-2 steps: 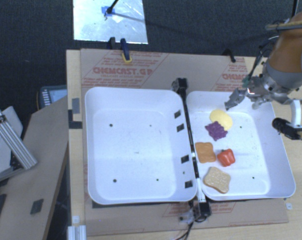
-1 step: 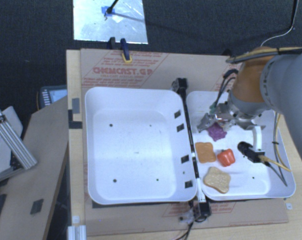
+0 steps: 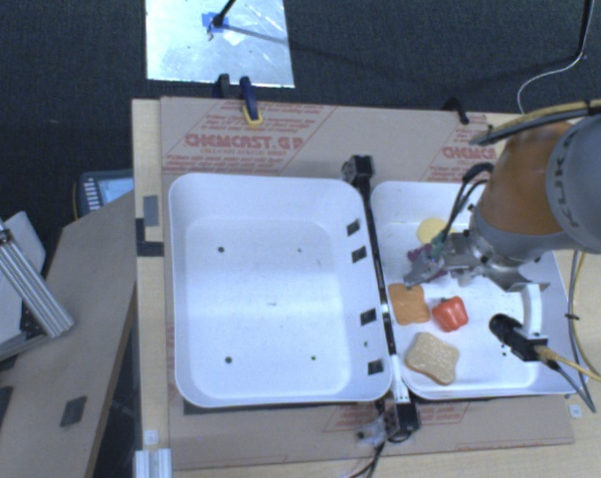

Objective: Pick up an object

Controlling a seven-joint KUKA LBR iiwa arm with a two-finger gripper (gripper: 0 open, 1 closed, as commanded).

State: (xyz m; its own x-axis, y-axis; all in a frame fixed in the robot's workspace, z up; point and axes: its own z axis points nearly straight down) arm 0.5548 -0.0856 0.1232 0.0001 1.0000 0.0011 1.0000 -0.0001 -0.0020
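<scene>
Camera view: gripper [image 3: 417, 272] hangs low in the right bin [image 3: 539, 381], just above the orange piece [image 3: 410, 306]; whether it grips anything cannot be told. Red piece [image 3: 451, 313] just beside, tan bread-like piece [image 3: 432, 358] near the front wall, yellow piece [image 3: 431, 231] behind. The orange piece looks light, stiff, perhaps slick; pinching across its short sides seems best.

- Left white bin [image 3: 271, 287], bare, beside the right one.
- Reflective sheet [image 3: 219, 26] on the dark floor, far left.
- Aluminium rail [image 3: 22, 277], near left.
- Blue-and-yellow clamp [image 3: 249, 100] on the surface's far edge.
</scene>
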